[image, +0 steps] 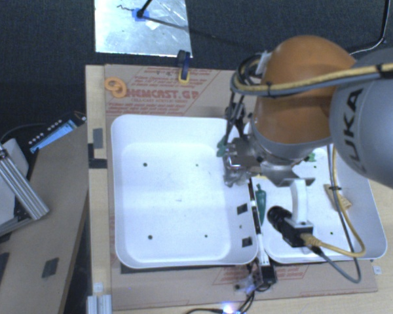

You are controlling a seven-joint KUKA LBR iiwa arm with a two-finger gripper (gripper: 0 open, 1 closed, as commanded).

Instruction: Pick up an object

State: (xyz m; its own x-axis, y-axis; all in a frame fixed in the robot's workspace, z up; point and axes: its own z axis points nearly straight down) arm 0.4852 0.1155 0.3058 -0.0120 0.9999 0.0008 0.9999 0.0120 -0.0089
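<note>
The arm is seen reaching in over the right bin [373, 237], its gripper [275, 175] hidden beneath the wrist — its state cannot be told. A green object [260, 196] is noted in the right bin near the divider, just below the wrist — nothing is seen gripped
</note>
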